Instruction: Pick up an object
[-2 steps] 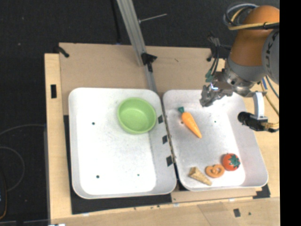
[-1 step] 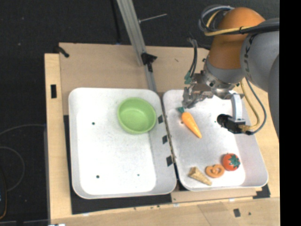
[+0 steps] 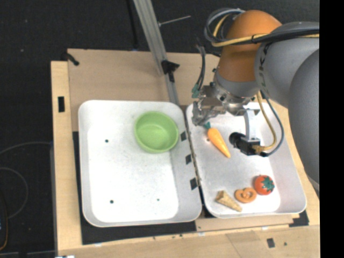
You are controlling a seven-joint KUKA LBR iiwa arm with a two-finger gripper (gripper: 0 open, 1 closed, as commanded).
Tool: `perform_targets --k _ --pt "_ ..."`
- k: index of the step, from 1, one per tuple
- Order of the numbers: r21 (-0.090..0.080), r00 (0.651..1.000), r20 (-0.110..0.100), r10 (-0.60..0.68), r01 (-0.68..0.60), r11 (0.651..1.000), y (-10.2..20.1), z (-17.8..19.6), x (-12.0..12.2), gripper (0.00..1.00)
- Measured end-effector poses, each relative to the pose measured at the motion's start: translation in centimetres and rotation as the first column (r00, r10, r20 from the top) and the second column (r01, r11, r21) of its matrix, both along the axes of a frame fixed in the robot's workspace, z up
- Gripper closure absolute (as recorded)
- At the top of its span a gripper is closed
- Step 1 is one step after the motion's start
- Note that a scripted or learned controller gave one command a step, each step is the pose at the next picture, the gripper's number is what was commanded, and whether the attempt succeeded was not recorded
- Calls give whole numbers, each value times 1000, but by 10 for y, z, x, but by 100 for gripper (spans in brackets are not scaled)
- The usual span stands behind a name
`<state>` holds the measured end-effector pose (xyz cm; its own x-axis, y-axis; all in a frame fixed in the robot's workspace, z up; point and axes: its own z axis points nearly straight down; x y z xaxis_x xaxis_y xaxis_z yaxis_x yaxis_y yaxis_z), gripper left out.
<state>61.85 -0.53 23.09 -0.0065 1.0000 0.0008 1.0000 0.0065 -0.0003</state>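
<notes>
Arm: the grey arm (image 3: 293, 63) comes in from the right of the camera view, its orange band (image 3: 244, 39) sitting high over the right bin's far end.
Gripper: the gripper (image 3: 203, 117) is down at the far left corner of the right bin, right at the carrot's green end; from this angle nobody can tell whether it is apart or together, and nothing is seen gripped in it.
Carrot: the orange carrot (image 3: 219, 142) lies on the floor of the right bin, slanted, green end up toward the gripper, tip pointing toward the bin's middle.
Right bin: the white right bin (image 3: 287, 160) carries the carrot in its far half and three small items along its near edge.
Tomato: a red tomato (image 3: 264, 185) with a green top, near the right bin's near right corner.
Orange piece: a small round orange item (image 3: 245, 195), just left of the tomato.
Tan piece: a pale tan wedge (image 3: 228, 200), just beside the orange piece, nearest the bins' shared edge.
Left bin: the white left bin (image 3: 107, 171) holds a green bowl (image 3: 156, 132), upright, in its far right part.
Bench: the tan bench (image 3: 107, 69) bears both bins side by side, their inner edges touching.
Pole: a grey metal pole (image 3: 153, 36) slants down from the top to the far edge where the bins meet.
</notes>
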Motion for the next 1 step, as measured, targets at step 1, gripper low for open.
perform_targets --k 1 --pt "2 1000 3 3 -3 1000 61 11 -2 100"
